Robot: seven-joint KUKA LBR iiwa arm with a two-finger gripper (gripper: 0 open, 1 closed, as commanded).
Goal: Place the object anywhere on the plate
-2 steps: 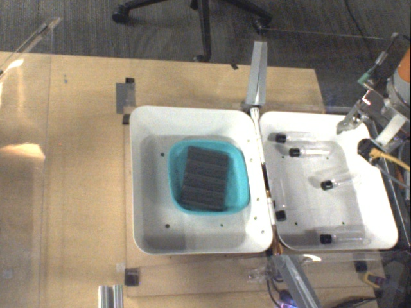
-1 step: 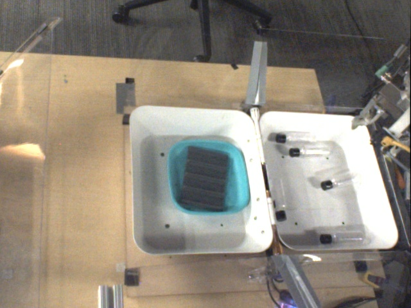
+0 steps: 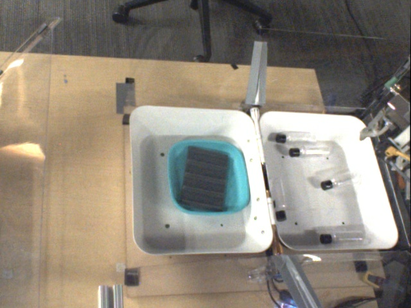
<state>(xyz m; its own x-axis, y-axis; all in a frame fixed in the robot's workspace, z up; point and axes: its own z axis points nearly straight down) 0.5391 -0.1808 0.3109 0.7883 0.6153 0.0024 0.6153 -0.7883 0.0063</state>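
At the right edge, the gripper [image 3: 387, 117] is seen only in part beside the right bin [image 3: 379, 191]; whether it is spread or pressed together cannot be told. Four clear black-capped tubes [image 3: 338, 181] are scattered in that bin. The dark ribbed block [image 3: 205, 181] is laid flat on the teal plate [image 3: 239, 172] in the left bin [image 3: 144, 172].

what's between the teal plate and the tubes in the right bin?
In the camera view, bare white floor of the left bin, then the two bins' adjoining rims. Beyond lie the clear black-capped tubes. The teal plate carries a dark ridged block.
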